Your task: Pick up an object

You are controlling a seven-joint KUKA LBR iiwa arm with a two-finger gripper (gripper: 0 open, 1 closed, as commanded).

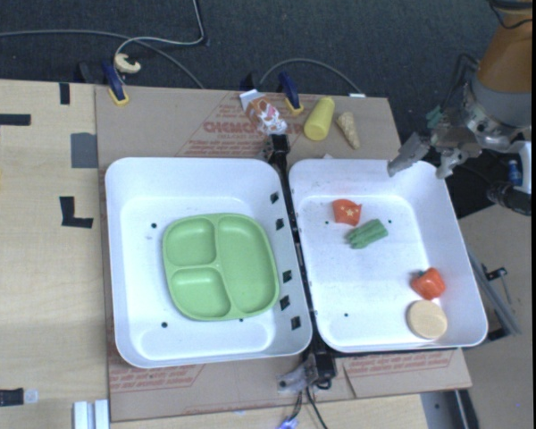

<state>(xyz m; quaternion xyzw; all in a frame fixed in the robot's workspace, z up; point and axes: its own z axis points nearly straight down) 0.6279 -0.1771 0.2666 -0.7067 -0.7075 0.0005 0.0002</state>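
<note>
We see the gripper (424, 156) over the right bin's (447, 206) far corner, fingers spread apart, grasping nothing, within that smooth white bin a small red piece (346, 211), a ridged green piece (367, 234), an orange-red lump (429, 283), a pale round disc (426, 320)

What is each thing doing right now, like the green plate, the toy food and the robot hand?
green divided plate: flat in the left bin, nothing on it
red piece: lying in the right bin
green piece: lying beside it
orange-red piece: lying by the bin's wall
tan round piece: in the near corner
gripper: at the bin's far edge, holding nothing
</note>
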